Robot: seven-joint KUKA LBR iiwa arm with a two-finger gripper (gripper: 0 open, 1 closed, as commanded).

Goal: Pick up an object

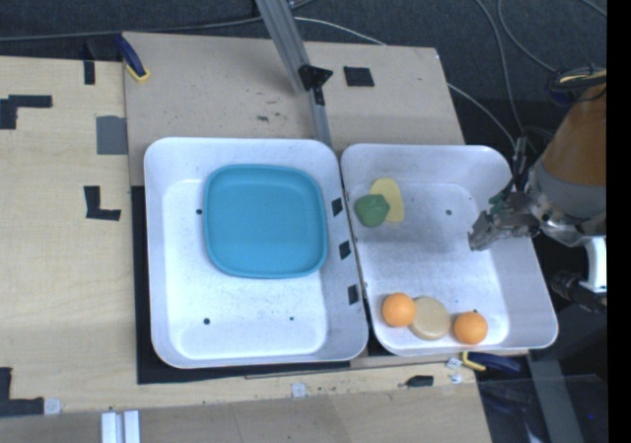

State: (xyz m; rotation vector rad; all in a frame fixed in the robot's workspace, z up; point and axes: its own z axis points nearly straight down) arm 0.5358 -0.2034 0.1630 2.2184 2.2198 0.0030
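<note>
In the right bin [424, 263] lie a green lump [372, 210] resting against a yellow piece [391, 199] at the upper left. Along the bin's front edge sit an orange ball [398, 310], a beige disc [430, 318] and a second orange ball [470, 329]. My gripper [485, 232] hangs over the right side of this bin, apart from all of them, with nothing seen between its fingers. The arm's orange band [582, 140] rises behind it at the right.
The left bin [177, 263] holds a blue square plate [264, 220]. A grey metal pole [286, 36] slants down to the gap between the bins. Cables trail over the dark floor at the upper right.
</note>
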